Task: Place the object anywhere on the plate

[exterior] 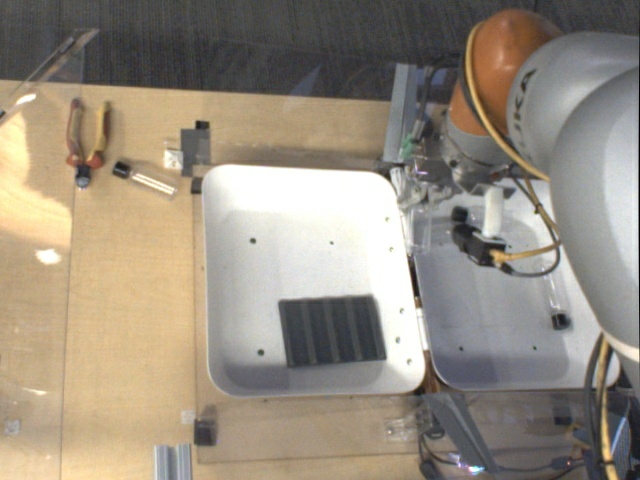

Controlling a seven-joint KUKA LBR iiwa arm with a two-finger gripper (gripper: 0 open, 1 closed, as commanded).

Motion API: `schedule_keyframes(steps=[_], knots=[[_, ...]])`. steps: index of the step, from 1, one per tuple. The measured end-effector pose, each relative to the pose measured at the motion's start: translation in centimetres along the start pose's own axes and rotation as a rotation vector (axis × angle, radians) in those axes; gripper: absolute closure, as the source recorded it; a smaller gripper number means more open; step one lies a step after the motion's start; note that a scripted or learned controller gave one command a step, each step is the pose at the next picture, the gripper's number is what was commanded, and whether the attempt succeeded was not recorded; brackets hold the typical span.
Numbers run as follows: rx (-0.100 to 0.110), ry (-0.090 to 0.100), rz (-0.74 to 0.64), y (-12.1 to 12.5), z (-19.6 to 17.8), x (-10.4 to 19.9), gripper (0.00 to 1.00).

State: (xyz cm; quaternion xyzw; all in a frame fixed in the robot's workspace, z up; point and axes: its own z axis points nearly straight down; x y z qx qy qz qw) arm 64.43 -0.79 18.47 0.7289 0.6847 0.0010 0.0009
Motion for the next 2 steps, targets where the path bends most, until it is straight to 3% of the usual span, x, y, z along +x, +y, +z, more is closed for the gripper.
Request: schedule_keyframes(steps=[1,2], knots=[[0.0,0.0,0.128,2.1,-0.9,6.3,1.0],[0.001,0.001,-0.333,1.4,3.4,16.7,1.0]])
